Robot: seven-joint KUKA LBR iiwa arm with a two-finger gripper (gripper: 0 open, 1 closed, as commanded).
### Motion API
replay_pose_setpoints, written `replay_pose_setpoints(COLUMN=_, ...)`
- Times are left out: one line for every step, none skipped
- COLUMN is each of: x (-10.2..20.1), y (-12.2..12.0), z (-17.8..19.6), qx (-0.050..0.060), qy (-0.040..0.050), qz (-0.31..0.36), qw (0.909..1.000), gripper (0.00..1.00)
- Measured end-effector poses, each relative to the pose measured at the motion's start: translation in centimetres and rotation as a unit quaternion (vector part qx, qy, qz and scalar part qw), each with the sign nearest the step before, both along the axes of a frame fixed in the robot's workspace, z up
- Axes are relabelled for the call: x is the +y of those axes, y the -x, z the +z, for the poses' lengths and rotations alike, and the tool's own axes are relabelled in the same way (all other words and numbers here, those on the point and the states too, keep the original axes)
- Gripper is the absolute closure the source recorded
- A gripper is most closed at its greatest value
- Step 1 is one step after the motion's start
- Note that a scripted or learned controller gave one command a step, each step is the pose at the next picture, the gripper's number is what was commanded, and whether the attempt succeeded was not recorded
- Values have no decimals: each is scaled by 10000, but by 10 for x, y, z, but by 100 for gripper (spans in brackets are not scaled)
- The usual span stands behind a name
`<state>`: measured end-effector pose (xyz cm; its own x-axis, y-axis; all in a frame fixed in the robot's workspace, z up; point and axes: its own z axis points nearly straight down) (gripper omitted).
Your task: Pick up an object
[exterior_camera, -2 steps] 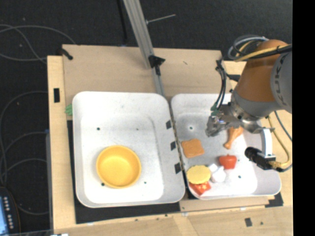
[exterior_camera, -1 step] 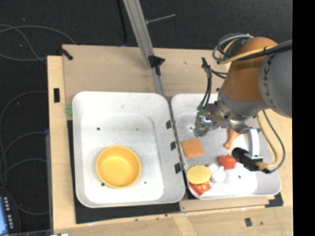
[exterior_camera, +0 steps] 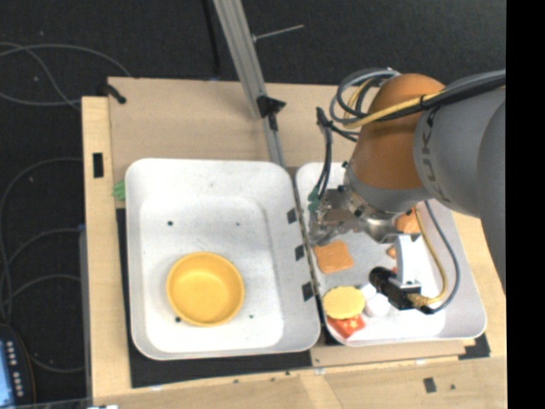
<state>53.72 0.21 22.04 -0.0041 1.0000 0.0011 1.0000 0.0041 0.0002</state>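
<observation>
Reaching in from the right edge of the wooden worktop (exterior_camera: 196, 118), the grey arm with an orange band (exterior_camera: 464, 152) hangs over the right shallow white bin (exterior_camera: 464, 318). Its tool (exterior_camera: 330, 221) sits low by that bin's left wall, just above a flat orange square piece (exterior_camera: 333, 256). It is perhaps touching the piece's far edge, though the slanted view leaves that unsure. Whether the tool is open or closed cannot be told, since the wrist hides it.

Toward the same bin's near left corner lies a round yellow disc (exterior_camera: 344, 300), resting against a red and white piece (exterior_camera: 352, 324). The left shallow white bin (exterior_camera: 204, 186) carries a round yellow plastic bowl (exterior_camera: 205, 289), upright, toward its near edge and well apart from the tool.
</observation>
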Motion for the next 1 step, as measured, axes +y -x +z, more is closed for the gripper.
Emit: replay_pose_setpoints(x=55, y=22, z=10, qx=6, qy=0, qz=-3, qw=10000, gripper=100)
